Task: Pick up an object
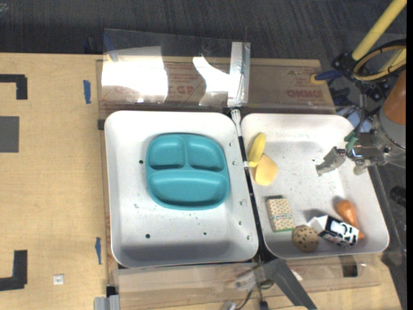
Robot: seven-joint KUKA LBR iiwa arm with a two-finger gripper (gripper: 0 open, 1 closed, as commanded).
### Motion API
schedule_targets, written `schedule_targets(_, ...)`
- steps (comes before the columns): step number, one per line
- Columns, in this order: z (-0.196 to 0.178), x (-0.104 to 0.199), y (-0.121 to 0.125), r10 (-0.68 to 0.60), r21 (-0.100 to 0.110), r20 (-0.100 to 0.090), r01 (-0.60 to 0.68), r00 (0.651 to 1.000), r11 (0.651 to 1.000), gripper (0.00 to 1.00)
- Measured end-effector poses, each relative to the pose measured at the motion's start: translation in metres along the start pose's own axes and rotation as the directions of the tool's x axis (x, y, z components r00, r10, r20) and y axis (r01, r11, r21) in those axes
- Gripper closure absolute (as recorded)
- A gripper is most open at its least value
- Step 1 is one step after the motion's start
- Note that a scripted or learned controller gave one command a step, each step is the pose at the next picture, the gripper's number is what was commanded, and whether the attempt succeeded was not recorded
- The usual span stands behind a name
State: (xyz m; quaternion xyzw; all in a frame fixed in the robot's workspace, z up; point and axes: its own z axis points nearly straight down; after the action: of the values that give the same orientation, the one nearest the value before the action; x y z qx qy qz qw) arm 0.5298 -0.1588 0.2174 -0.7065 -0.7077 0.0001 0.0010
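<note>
At the right bin's near edge lie a brown speckled ball, a black-and-white toy, a patterned block and an orange piece. Against its left wall, a yellow banana touches a yellow round fruit. My claw hangs over the bin's right half, well apart from every object, its grey fingers spread and grasping nothing. The left bin bears a teal three-compartment plate.
</note>
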Motion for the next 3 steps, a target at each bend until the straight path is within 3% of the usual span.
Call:
schedule_targets(1,0.096,0.052,0.037,-0.201,0.005,-0.002,0.201,0.980,0.980,0.00)
schedule_targets(2,0.125,0.061,-0.045,-0.146,-0.019,0.004,0.146,0.989,0.989,0.00)
schedule_targets(3,0.130,0.027,0.001,-0.216,-0.010,0.006,0.216,0.976,0.976,0.00)
